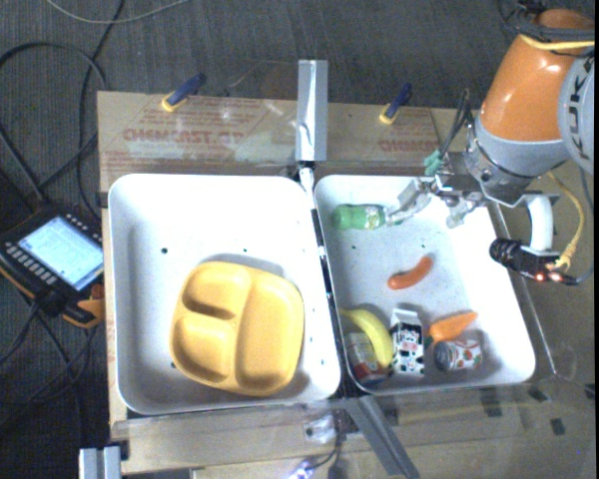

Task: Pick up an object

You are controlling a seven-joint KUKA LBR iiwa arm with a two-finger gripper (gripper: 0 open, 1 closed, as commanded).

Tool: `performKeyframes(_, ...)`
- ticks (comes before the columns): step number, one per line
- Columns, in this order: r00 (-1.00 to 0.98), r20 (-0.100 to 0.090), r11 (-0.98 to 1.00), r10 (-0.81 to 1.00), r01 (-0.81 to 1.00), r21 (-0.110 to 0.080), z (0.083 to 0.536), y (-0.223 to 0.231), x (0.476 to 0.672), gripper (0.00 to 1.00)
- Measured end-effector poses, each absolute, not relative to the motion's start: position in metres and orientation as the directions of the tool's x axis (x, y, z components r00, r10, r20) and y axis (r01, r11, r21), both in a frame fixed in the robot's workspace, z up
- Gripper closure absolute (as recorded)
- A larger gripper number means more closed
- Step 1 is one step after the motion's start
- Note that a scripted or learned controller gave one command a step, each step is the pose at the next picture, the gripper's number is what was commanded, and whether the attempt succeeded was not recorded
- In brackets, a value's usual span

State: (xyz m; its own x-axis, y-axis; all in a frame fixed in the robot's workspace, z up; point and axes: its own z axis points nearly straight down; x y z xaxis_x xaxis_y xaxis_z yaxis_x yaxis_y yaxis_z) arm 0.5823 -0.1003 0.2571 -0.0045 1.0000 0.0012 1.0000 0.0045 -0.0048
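Right now my gripper [434, 203] hangs over the far part of the right bin [499, 267], up near that bin's twelve o'clock edge, with my arm [529, 78] reaching in from three o'clock. My two fingers are spread apart: one points toward nine o'clock and its tip sits right at the end of the green bottle [357, 217], the other angles down toward five o'clock. Nothing lies between them. That green bottle lies on its side at about eleven o'clock in the right bin, just beside my nearer fingertip; whether they actually touch I cannot tell. An orange sausage [410, 271] lies near the bin's middle, at roughly six o'clock from my gripper and clearly apart from it. Farther off, along the bin's six o'clock edge, a small cluster sits: a banana [372, 332] at about seven o'clock, a small carton with red and black print [407, 342] just beside it, an orange carrot [453, 324] next to that, and a can [457, 355] lying right under the carrot. All of these are well apart from my fingers. The left bin [140, 218], at nine o'clock from me, holds a yellow divided tray [240, 325]. A handheld screen [55, 257] lies on the floor beyond that bin.
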Motion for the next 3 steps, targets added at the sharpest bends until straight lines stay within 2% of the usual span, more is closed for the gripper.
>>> performKeyframes(1,-0.033,-0.001,0.033,0.999,0.999,-0.005,0.181,-0.138,0.587,0.0)
performKeyframes(2,-0.078,0.002,0.078,0.997,0.997,-0.002,0.092,-0.162,0.577,0.0)
performKeyframes(3,-0.08,0.002,0.08,0.997,0.997,-0.004,0.1,-0.162,0.577,1.0)
